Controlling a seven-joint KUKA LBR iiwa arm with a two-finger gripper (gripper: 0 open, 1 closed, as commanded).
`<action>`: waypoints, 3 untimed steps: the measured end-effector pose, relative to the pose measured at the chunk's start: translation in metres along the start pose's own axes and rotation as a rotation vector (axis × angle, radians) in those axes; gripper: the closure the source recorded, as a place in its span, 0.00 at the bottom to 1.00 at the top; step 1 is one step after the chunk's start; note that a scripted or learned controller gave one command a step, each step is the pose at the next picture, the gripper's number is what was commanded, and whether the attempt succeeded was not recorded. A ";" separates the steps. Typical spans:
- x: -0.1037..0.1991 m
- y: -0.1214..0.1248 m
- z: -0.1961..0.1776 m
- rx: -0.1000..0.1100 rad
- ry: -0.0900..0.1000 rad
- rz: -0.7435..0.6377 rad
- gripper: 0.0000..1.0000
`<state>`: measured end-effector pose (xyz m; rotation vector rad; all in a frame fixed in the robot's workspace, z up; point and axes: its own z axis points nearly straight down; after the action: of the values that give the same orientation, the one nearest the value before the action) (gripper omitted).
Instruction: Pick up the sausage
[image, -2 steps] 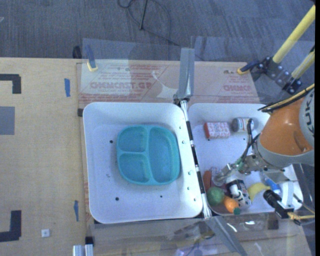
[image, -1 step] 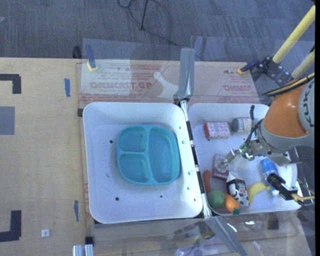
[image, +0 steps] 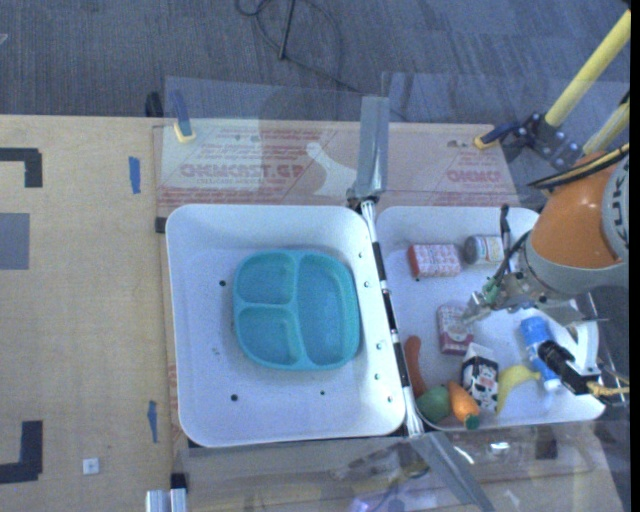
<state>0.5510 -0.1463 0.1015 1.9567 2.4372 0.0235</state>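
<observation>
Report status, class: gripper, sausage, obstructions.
Gripper hovers over right bin, nothing seen held. Sausage lies by bin's left wall, apart from gripper. Green fruit sits at sausage's lower end.

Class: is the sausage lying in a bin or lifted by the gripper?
Lying in the right bin. The sausage rests on the floor along its left wall, apart from the gripper, which hovers farther right.

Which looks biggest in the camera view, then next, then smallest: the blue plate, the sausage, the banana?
1. The blue plate, easily the biggest.
2. The sausage and the banana look about alike in size, both partly hidden by neighbours, so I won't rank them.
</observation>
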 end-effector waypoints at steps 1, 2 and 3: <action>-0.001 0.000 0.000 0.000 -0.001 0.001 0.00; 0.023 -0.026 0.010 0.003 -0.005 0.080 0.00; 0.050 -0.035 0.010 0.002 -0.008 0.095 0.00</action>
<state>0.5063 -0.1052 0.0909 2.0673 2.3384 0.0142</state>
